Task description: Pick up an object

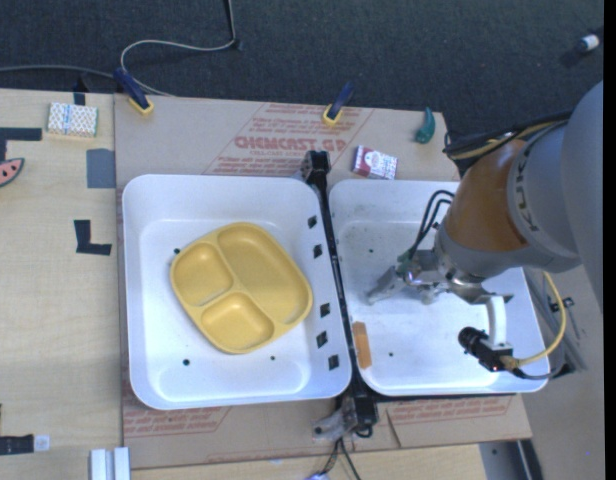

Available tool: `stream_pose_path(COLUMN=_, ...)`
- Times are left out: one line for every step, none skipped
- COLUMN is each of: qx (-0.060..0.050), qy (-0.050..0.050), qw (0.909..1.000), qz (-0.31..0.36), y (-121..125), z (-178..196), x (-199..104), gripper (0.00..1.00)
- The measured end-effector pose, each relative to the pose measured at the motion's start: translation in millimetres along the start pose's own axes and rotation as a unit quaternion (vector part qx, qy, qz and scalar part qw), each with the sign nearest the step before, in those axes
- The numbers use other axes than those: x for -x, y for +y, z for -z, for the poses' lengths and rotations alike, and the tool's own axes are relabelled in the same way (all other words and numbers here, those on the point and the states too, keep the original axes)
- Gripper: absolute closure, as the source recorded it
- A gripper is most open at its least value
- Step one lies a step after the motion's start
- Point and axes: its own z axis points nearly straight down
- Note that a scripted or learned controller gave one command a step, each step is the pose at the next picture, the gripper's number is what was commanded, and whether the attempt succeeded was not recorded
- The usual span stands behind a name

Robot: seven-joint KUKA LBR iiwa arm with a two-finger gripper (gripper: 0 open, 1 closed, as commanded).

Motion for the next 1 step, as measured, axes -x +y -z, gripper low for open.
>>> stream_pose_path(qx=0.003, qy=-0.001, qw=1.0, qz=0.002, y=96.3, z=0.1, x=-14.1, gripper=0.0)
